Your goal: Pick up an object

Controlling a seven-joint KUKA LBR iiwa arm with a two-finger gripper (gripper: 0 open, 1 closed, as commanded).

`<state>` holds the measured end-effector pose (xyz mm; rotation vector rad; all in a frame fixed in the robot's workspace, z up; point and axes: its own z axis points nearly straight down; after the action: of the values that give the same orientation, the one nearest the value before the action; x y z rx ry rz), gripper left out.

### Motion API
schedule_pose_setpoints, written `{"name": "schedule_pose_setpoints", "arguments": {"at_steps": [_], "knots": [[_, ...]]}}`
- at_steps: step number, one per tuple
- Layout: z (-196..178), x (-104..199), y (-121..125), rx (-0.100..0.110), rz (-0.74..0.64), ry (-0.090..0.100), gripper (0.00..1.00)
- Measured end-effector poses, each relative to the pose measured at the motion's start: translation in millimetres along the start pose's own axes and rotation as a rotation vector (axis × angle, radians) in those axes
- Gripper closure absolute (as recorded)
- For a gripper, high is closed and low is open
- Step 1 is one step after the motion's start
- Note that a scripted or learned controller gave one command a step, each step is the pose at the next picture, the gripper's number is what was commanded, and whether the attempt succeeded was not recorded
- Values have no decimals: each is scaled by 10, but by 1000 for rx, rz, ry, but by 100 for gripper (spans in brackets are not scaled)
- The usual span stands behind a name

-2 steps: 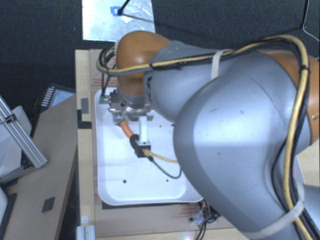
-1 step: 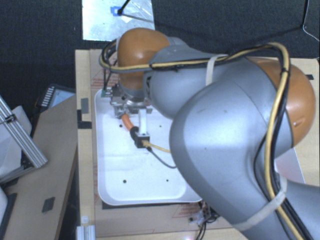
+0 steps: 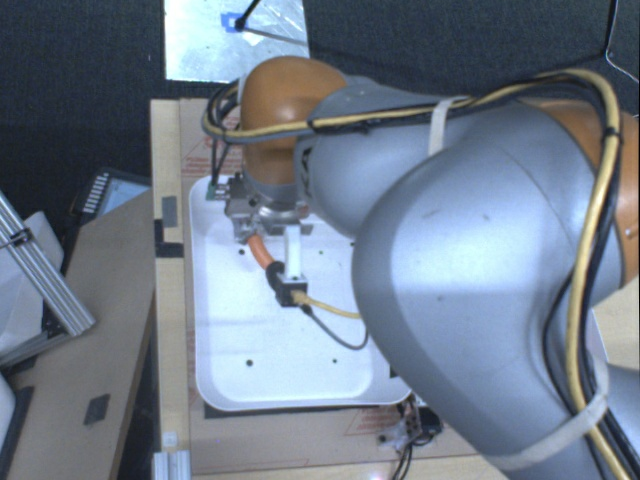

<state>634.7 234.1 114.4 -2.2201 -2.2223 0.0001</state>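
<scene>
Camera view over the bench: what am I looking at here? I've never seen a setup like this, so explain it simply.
The big grey shape is a robot arm with an orange band above its wrist, reaching in from the right. The one camera is fixed overhead and looks down at a slant. The arm's gripper hangs low over a shallow white bin. A small orange object shows just under the gripper. I cannot tell whether it is held.

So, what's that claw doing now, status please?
Claw low in the white bin. Small orange object right at its tip, grasp unconfirmed. Arm covers much of the bin.
</scene>
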Motion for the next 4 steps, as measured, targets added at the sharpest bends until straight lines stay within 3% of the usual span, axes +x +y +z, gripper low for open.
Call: {"name": "schedule_pose_setpoints", "arguments": {"at_steps": [1, 2, 3, 4], "knots": [[209, 0, 91, -1, -3, 0, 100], [-1015, 8, 179, -14, -3, 5, 100], [-960, 5, 348, -4, -5, 1, 100], [-510, 2, 333, 1, -5, -1, 100]]}}
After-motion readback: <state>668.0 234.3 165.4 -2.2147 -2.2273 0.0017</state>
